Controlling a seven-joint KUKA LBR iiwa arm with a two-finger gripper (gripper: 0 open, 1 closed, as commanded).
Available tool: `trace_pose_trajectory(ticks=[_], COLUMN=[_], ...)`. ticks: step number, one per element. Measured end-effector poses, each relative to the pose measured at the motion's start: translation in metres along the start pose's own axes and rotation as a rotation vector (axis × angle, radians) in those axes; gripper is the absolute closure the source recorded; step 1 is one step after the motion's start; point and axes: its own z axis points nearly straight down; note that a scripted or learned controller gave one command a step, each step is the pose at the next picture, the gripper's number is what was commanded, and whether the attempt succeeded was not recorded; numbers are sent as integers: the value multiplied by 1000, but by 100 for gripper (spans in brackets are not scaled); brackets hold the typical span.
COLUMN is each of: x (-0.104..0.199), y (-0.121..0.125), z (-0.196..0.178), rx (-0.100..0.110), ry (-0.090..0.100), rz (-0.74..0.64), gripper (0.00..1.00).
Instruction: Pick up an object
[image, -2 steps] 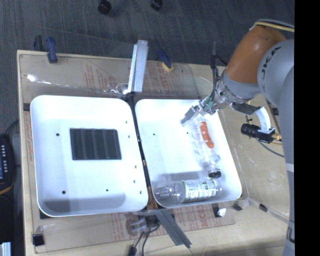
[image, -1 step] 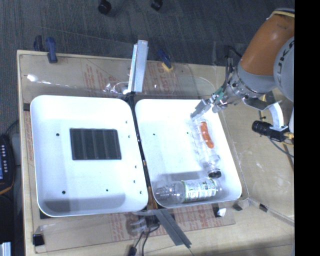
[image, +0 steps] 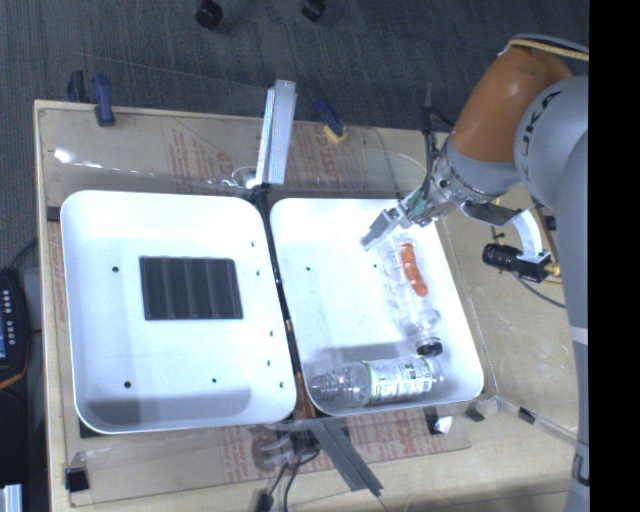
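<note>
because the right bin (image: 300, 300) tilts things toward its near wall, a clear water bottle (image: 375, 382) lies on its side there, pressed along the front edge, label up. just beyond it, a second clear bottle (image: 410, 285) with something orange inside lies lengthwise along the right wall, its dark cap (image: 429, 349) pointing toward the first bottle. beyond that, the gripper (image: 385, 228) hangs over the far end of this second bottle, close above it; whether it is wide or narrow i cannot tell, and nothing shows between its tips. it looks lined up for that bottle. to the left, the other bin (image: 100, 240) holds a dark ribbed panel (image: 191, 288), flat in the middle, well apart from the arm (image: 520, 110).
</note>
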Motion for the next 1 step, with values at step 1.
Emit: trace_pose_trajectory(ticks=[1], x=[1], y=[-2], z=[5], rx=[0], ry=[1], rz=[-45], gripper=[0])
